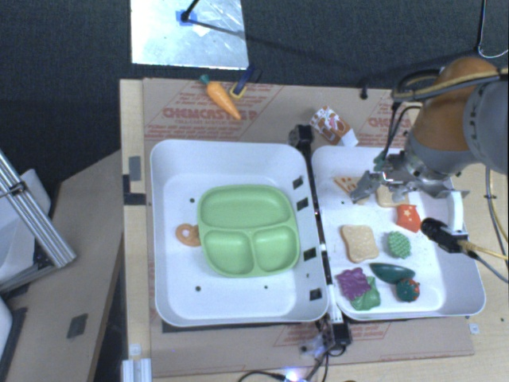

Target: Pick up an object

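Note:
My gripper hangs low over the far part of the right bin, under the grey arm with its orange band. An orange cracker lies just to its left and a pale beige piece just to its right. Nearer the front lie a red-orange piece, a bread slice, a bumpy green item, purple grapes, a dark green vegetable and a red fruit. I see nothing lifted off the bin floor.
The left bin holds a green divided plate and a small orange ring. Behind the bins lie a toy carrot and a wrapped snack. A foil sheet sits at the far back.

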`<state>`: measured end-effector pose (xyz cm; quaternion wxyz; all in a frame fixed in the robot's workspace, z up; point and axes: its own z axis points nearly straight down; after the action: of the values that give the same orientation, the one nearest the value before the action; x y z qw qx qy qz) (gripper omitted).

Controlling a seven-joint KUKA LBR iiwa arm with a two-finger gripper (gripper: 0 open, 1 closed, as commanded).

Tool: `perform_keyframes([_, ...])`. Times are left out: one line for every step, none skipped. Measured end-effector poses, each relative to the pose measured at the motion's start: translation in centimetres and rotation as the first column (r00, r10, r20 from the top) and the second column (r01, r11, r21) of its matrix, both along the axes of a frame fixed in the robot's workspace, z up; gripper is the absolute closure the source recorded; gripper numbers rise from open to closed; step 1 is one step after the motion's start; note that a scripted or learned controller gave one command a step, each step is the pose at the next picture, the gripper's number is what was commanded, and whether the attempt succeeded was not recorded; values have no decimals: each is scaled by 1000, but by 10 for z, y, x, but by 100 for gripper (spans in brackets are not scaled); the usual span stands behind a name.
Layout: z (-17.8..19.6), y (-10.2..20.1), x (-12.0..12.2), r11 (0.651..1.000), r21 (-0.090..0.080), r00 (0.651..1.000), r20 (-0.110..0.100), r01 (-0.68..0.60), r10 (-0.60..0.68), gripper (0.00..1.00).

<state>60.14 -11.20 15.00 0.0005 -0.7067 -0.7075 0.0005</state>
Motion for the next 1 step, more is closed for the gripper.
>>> perform_keyframes([-42, 0, 3, 1000, 0, 1000, -1, 0, 0, 0])
